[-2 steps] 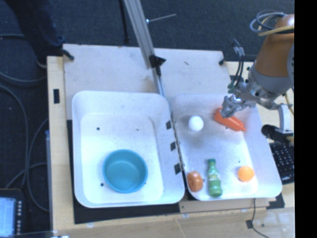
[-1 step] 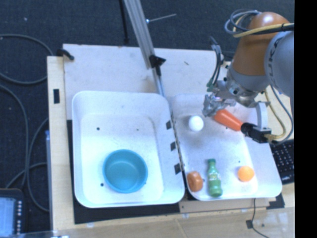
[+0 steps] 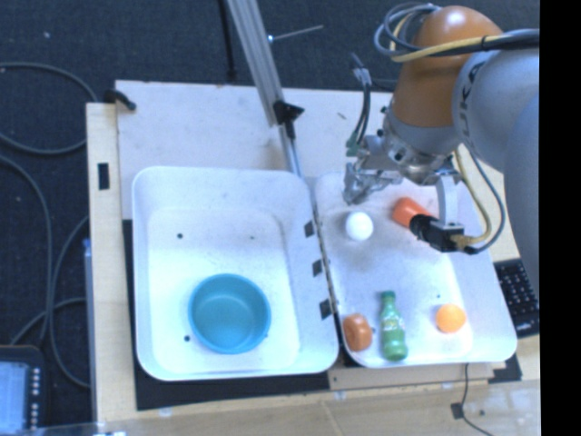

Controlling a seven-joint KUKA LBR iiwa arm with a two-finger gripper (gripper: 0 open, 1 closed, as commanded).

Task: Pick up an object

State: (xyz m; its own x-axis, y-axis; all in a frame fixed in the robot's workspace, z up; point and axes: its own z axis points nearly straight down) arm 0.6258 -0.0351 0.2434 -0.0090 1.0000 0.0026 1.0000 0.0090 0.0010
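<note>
Sitting side by side on the pale wooden worktop point(image 3: 195, 121) are two shallow white plastic bins. The left bin point(image 3: 159, 198) holds a single round blue plastic bowl point(image 3: 230, 312), upright near its front, with a few small dark specks on the bin floor around it. The right bin point(image 3: 472, 312) holds the loose things: a small white ball point(image 3: 359, 225) toward its back left, an orange-red rounded block point(image 3: 407, 211) just beside the ball to the right, a green plastic bottle with a white cap point(image 3: 392, 327) lying near the front, a brown-orange egg-shaped object point(image 3: 357, 331) just left of the bottle against the bin's front left corner, and a small orange ball point(image 3: 450, 318) near the front right. The grey arm with its orange band point(image 3: 436, 62) reaches in from the right, and its metal claw point(image 3: 365, 185) hangs over the back of the right bin, just above and behind the white ball; nothing is seen between its fingers, and whether they stand apart or together cannot be told. A black fitting with a yellow cable point(image 3: 442, 234) sits beside the orange-red block. A slanted aluminium rail point(image 3: 257, 57) rises from the back of the worktop. Around it lies dark carpeted floor point(image 3: 109, 25) with black cables point(image 3: 36, 198) trailing on the left.
</note>
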